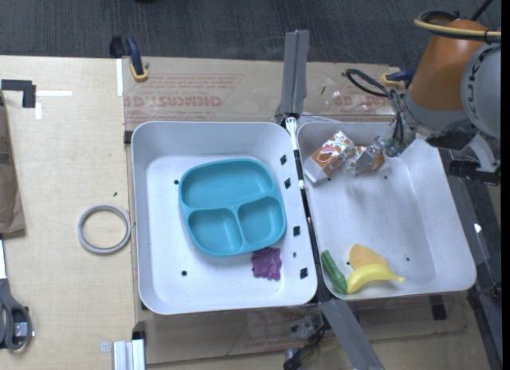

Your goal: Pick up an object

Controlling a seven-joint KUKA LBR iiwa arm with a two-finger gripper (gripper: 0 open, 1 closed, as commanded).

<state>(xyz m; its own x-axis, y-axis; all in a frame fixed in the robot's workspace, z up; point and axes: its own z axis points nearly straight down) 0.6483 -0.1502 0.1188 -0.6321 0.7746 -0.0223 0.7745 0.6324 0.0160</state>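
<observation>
The gripper (371,159), whose state I cannot tell, touches the snack packet (331,155).

A small orange-and-white snack packet (331,155) lies tilted at the upper left of the right bin (446,225), near its back wall. A yellow banana (373,278) sits at the bin's lower edge, touching an orange wedge (365,255), with a green pepper (334,272) just left of it.

Right bin (446,225) centre open — snack pack (331,155) crowds back corner.
</observation>
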